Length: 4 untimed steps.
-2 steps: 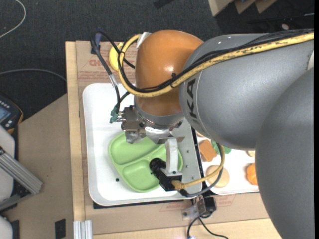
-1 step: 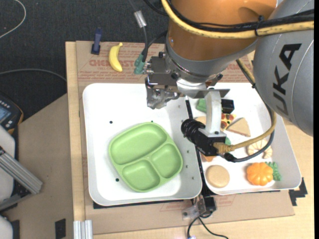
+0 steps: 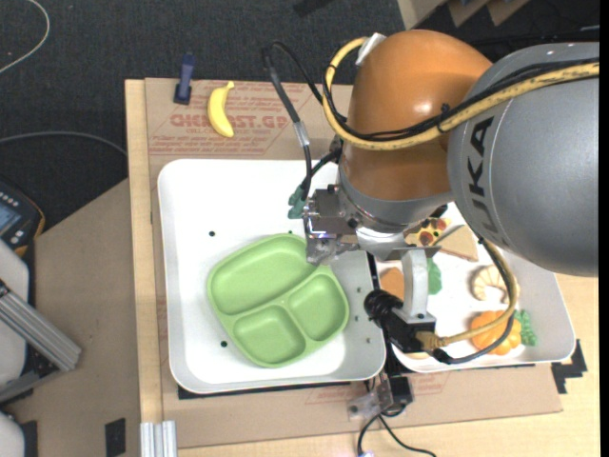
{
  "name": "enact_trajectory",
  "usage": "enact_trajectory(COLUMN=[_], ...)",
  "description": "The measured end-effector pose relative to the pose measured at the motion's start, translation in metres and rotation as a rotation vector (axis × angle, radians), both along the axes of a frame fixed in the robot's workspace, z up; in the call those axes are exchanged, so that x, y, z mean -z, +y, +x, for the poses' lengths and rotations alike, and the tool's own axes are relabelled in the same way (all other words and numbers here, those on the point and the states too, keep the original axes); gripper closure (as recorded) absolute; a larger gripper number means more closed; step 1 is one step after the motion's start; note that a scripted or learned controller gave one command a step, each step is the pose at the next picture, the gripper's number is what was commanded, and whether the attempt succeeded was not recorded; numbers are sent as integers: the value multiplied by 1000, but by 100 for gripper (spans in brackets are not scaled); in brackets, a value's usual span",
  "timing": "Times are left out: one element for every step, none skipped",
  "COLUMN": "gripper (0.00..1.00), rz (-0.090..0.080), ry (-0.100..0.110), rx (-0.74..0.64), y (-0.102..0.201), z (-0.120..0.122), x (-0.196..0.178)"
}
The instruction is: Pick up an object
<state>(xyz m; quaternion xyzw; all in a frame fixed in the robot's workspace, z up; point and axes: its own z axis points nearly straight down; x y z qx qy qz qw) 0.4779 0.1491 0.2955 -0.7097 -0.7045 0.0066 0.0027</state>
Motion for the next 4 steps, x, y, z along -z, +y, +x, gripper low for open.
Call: enact_trajectory(gripper=[100,100,100,100], rz=[10,2,6,5], ry=[-29,-1,-15,-30], rx=[-5,-2,-7,-2], y=[-32,-67,-65,-118], z=[3,1,3,13], x=[-133,-14,-31,-144])
